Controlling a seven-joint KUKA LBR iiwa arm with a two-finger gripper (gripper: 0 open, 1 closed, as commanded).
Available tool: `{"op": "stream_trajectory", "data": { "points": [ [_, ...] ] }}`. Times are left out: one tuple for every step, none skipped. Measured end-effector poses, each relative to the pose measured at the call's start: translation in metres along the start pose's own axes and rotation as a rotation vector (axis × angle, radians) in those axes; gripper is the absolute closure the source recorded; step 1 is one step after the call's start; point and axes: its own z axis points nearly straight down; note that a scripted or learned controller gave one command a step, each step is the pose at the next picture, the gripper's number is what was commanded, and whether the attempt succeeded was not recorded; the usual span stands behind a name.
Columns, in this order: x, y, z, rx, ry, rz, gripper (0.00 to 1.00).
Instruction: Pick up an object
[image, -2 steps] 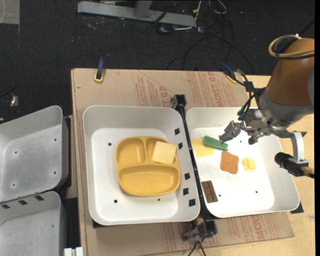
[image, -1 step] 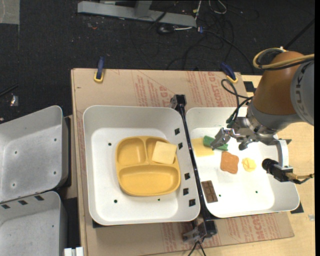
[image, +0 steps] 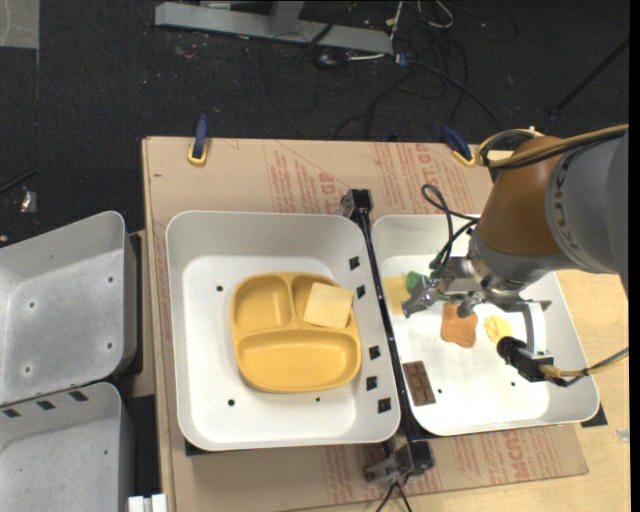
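Brown rectangular block (image: 417, 383) lies just below the end effector (image: 450, 292), flat on the right bin's (image: 570, 400) smooth white floor. An orange, rounded object (image: 460, 328), the likely target, sits directly beneath the end effector, with a small yellow piece (image: 497, 326) beside it. Whether the end effector is spread or closed cannot be told. Far left, a yellow divided plastic tray (image: 290, 345) carries a pale square block (image: 328, 305).

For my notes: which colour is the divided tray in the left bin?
Yellow, seen in the camera view: tray.
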Motion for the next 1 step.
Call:
{"op": "stream_trajectory", "data": {
  "points": [
    [0.0004, 0.0006, 0.0390, -0.007, -0.002, 0.000, 0.00]
  ]
}}
